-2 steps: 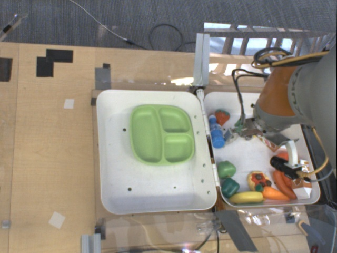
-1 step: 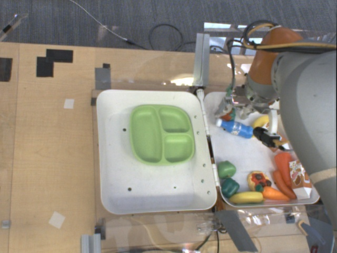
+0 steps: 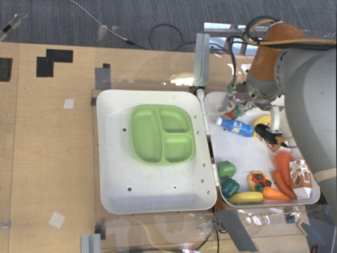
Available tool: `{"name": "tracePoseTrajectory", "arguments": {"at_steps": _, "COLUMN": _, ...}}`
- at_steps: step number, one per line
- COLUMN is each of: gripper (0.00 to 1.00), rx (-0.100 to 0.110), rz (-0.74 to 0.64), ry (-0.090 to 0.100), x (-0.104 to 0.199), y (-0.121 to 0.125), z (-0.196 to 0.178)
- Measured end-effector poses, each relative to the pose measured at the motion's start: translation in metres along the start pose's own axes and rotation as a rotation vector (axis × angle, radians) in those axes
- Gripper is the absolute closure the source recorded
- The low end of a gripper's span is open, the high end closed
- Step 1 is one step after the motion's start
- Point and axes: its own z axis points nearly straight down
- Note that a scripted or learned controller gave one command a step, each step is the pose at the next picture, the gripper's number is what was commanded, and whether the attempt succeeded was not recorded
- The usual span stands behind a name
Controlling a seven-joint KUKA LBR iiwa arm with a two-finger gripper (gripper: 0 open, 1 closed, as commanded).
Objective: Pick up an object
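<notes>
We are reaching our tool (image 3: 235,103) into the far corner of the right bin (image 3: 239,149), just above the blue bottle (image 3: 237,127), which is lying on its side; whether anything is being gripped, we cannot tell. Crowding that bin are a yellow-and-black piece (image 3: 265,129), carrots (image 3: 281,173), two green peppers (image 3: 227,177), a banana (image 3: 246,197) and a small carton (image 3: 300,174). Our grey arm is covering the bin's right side. The left bin (image 3: 113,157) is carrying a glossy green divided plate (image 3: 161,134) on the pale wooden desk (image 3: 47,157).
</notes>
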Motion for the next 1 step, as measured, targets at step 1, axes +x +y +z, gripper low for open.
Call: {"name": "tracePoseTrajectory", "arguments": {"at_steps": 1, "gripper": 1.0, "rx": -0.002, "rz": -0.021, "ry": 0.004, "x": 0.0473, "y": 0.0004, "z": -0.091}}
